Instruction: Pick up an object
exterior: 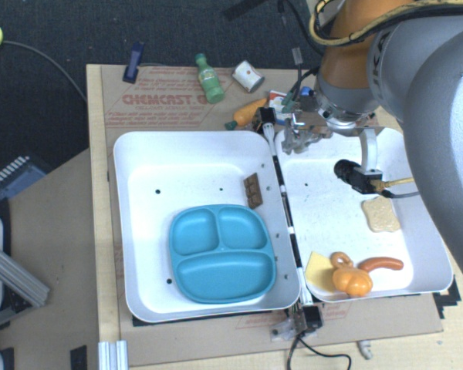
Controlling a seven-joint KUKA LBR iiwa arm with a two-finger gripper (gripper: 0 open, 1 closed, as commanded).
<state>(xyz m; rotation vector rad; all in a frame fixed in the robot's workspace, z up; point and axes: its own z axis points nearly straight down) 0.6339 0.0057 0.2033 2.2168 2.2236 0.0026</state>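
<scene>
Where the bench's far edge runs behind the bins, a small blue piece (133,62), a green bottle (209,78), a small white cup (248,75) and an orange piece (249,112) lie on the board. They are strung from its far left corner toward the middle. The left bin (147,199) holds a blue divided plate (220,253) toward its near edge. A small brown bar (252,190) lies near that bin's right edge, just beyond the plate and apart from it. The gripper (297,139) hangs over the far left corner of the right bin (324,206), close beside the walls where the two bins meet. Whether the claw is released or clenched cannot be told. The things to pick in the right bin lie well apart from it. A yellow wedge (318,272) sits at the near left corner, with an orange toy (349,277) touching it along the near edge. A reddish sausage (380,264) lies just beside the toy, and a pale slice of bread (382,214) rests near the right edge, about midway along it.
</scene>
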